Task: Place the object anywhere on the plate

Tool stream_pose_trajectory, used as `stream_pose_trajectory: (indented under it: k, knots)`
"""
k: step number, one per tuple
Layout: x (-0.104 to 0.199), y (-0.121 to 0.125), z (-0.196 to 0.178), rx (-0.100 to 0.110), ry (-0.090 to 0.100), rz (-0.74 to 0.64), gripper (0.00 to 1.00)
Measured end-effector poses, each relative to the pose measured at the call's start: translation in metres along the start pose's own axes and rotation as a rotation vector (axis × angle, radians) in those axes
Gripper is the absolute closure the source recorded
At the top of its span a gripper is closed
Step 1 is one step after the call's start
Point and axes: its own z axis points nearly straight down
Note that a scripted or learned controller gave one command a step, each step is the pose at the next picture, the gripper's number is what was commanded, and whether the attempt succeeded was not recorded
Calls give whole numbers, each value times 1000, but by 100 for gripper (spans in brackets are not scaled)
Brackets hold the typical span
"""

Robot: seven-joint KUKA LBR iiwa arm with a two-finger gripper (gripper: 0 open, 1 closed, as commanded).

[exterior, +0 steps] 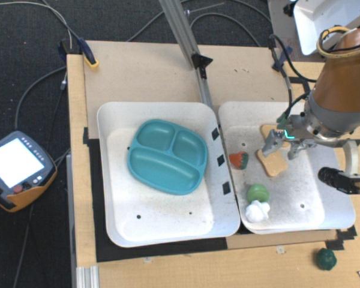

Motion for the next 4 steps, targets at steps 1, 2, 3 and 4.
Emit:
stream_pose_trajectory:
  k: [1,2,3,4]
  knots:
    - [0,1,-1,-2,0,0,0]
    - [1,-3,62,5,1,1,0]
    - [0,-8,106,3,1,0,0]
    - [0,-7,145,-3,1,0,0]
